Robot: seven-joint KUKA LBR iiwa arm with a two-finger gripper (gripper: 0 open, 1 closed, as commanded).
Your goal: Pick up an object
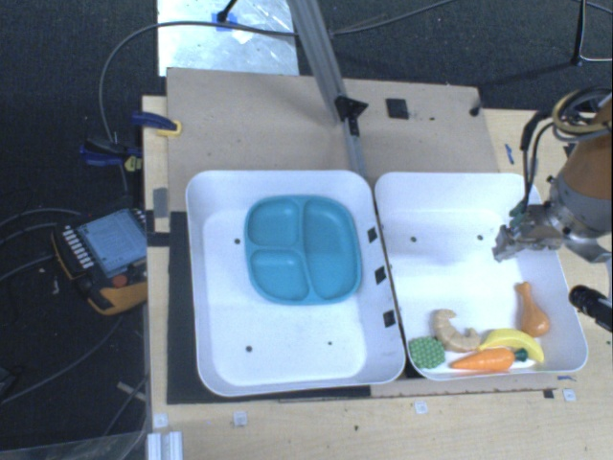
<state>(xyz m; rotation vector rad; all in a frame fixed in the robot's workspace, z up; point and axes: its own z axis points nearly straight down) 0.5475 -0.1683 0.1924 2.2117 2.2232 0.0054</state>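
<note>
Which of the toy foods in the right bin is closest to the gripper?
The orange drumstick, lying alone just below the gripper; the others cluster along the bin's lower edge.

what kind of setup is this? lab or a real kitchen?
Likely a robot lab bench, not a kitchen: two white bins on a board with loose cables around, a robot arm reaching in, and toy food plus a blue plate as test objects.
</note>
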